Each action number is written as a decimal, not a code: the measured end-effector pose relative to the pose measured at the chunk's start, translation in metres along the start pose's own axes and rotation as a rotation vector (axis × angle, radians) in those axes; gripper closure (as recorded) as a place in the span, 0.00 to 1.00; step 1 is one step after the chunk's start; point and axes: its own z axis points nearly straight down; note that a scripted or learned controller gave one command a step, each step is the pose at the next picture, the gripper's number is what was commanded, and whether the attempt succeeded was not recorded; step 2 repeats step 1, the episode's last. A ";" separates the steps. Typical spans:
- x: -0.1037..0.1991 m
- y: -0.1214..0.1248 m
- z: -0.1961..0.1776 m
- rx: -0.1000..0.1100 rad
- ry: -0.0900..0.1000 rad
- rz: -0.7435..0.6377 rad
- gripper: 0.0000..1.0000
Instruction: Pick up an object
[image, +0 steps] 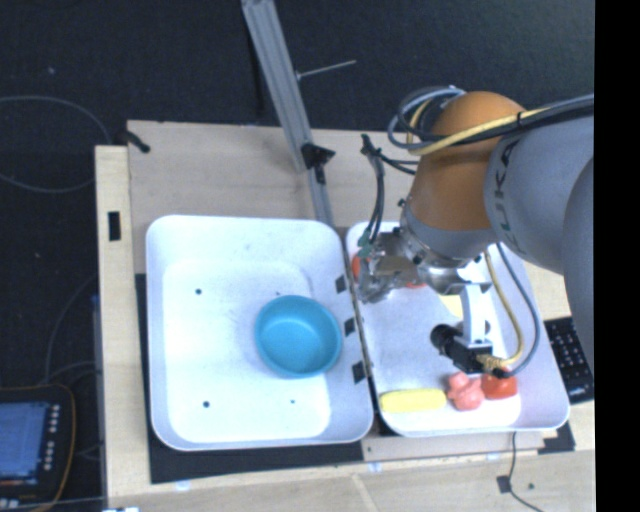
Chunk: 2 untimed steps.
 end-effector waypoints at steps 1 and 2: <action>0.058 0.001 0.010 0.007 -0.002 0.002 1.00; 0.058 0.001 0.010 0.007 -0.002 0.002 1.00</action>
